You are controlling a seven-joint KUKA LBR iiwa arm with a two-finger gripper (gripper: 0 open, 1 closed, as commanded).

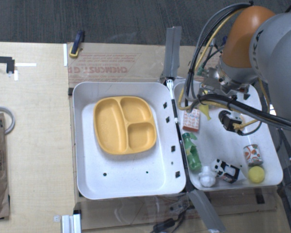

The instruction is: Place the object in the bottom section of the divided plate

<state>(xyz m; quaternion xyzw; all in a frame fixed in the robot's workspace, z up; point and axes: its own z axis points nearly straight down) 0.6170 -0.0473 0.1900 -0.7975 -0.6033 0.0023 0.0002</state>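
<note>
The claw (203,98), its state impossible to tell, hangs low over the right bin (271,144) among candidate objects, while the yellow divided plate (125,125) waits in the left bin (82,144).

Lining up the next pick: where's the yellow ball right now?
In the camera view, the yellow ball sits in the near right corner of the right bin, just below the small red-and-white can.

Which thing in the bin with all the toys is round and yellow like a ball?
The yellow ball, in the right bin's near right corner, just below the small can. The green bottle nearby is long, not round.
</note>
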